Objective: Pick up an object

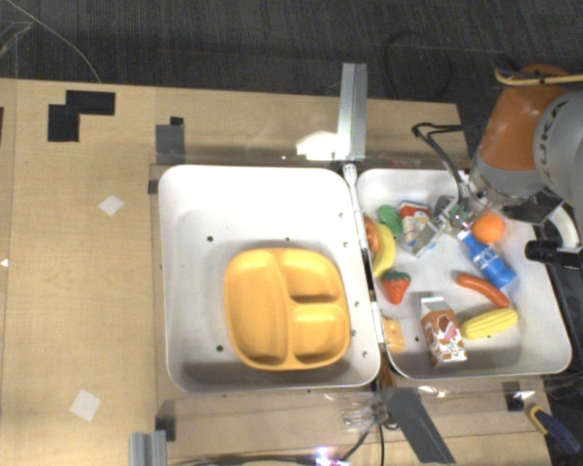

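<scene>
The right bin [553,357] holds several toy foods. Among them are a banana [383,249], a strawberry [396,285], a green piece [389,218], an orange ball [488,227], a blue bottle [491,262], a red sausage [482,288], a corn cob [489,323] and a small carton [444,336]. My gripper [429,229] hangs low over the back middle of this bin, between the green piece and the orange ball, just right of the banana. The wrist hides whatever lies directly under it.
A yellow divided plate [286,309] lies in the left bin [189,260]. A metal post [353,105] stands behind the wall between the bins. A cracker [394,335] sits at the right bin's front left. The arm [529,139] crosses the right bin's back right corner.
</scene>
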Robot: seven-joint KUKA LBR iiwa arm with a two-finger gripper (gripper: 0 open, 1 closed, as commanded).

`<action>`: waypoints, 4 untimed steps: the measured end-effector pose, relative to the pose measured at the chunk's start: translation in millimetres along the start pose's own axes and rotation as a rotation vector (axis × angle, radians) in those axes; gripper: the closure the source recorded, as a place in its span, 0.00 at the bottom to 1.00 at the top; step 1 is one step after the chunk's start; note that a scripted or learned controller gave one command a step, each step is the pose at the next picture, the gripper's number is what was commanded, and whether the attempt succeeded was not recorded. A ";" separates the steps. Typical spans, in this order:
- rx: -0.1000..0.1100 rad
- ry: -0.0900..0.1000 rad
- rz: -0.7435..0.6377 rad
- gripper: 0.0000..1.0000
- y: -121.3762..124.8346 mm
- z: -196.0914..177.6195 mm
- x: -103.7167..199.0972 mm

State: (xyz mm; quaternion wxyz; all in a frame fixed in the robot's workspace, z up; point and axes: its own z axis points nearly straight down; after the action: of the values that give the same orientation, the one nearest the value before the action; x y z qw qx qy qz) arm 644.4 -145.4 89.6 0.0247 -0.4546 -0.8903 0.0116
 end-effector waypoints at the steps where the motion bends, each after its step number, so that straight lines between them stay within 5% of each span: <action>1: 0.016 0.000 0.201 0.00 14.7 0.2 4.6; 2: -0.055 -0.026 0.548 0.00 46.7 -0.4 30.6; 4: -0.045 -0.014 0.851 0.00 52.6 0.9 33.7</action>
State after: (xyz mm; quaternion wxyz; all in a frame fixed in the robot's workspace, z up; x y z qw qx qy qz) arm 667.2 -87.2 87.5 0.0019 -0.7818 -0.6235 0.0045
